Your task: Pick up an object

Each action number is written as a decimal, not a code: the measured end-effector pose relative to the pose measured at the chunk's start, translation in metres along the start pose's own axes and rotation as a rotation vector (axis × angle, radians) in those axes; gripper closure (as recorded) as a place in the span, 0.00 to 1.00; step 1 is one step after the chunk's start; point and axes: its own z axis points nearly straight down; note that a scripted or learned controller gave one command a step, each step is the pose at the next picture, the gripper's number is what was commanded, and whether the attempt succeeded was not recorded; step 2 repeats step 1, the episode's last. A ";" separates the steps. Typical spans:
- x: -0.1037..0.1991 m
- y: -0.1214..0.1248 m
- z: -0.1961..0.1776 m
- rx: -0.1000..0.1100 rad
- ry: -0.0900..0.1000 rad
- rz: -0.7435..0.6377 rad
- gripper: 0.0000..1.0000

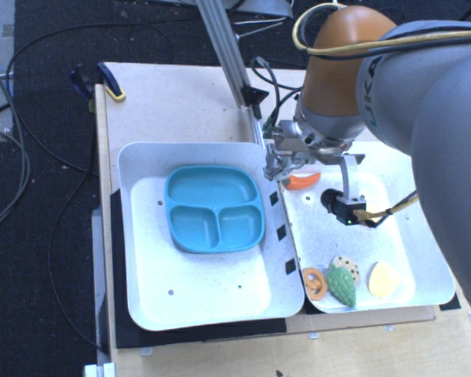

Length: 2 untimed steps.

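The gripper (286, 163) hangs over the orange object (302, 181) at the right bin's (400, 175) far-left corner, its fingers' spread impossible to tell, and so close to the wall it may strike plastic or close on nothing.

The end effector (286, 159) hangs over the far left corner of the right bin (424, 289), beside the wall shared with the left bin (141, 289). A carrot-like piece (302, 181) lies just under it. Left of it, a divided tray (215, 208) rests in the left bin. Well nearer the camera, 3 items line the right bin's front edge: pretzel (315, 283), strawberry-like piece (342, 283), lemon-like piece (382, 280).
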 end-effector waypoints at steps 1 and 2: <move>0.055 0.028 0.003 0.000 -0.001 0.000 1.00; 0.055 0.028 0.003 0.000 -0.001 0.000 1.00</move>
